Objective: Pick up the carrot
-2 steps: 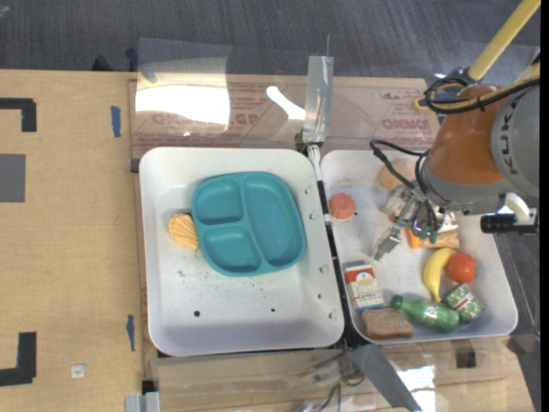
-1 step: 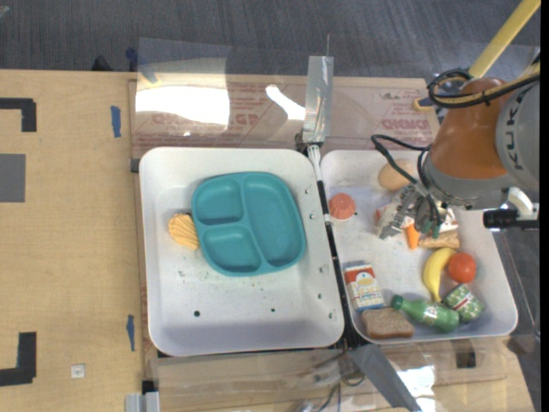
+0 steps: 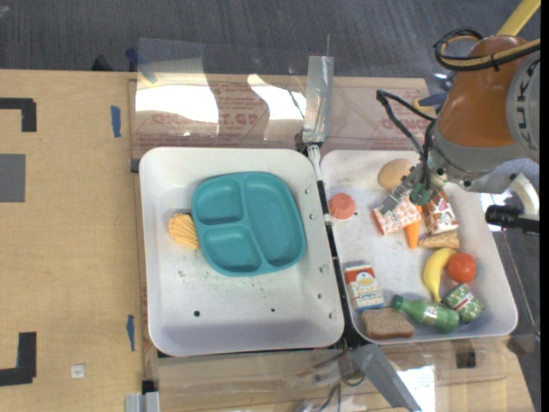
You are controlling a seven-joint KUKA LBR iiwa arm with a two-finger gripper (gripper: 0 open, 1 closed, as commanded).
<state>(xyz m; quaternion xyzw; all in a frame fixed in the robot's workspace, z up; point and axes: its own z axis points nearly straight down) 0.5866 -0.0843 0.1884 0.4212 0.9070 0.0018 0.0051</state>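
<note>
The scene is evenly and brightly lit from above, and colours are rendered clearly. Strong glare is seen on the clear plastic sheet (image 3: 219, 110) behind the left bin (image 3: 163, 299), where two white patches wash out the printing beneath. A softer sheen is carried by the teal plate (image 3: 249, 223) and by the orange band (image 3: 480, 101) of the arm. Shadows are short and soft: a faint one is cast along the plate's lower edge, and small ones are cast under the items in the right bin (image 3: 502, 307). The picture is low in resolution, so that small print on the cartons is left unreadable. The arm is rendered slightly soft. The dark floor (image 3: 257, 7) at the top is shown dim and grainy.
</note>
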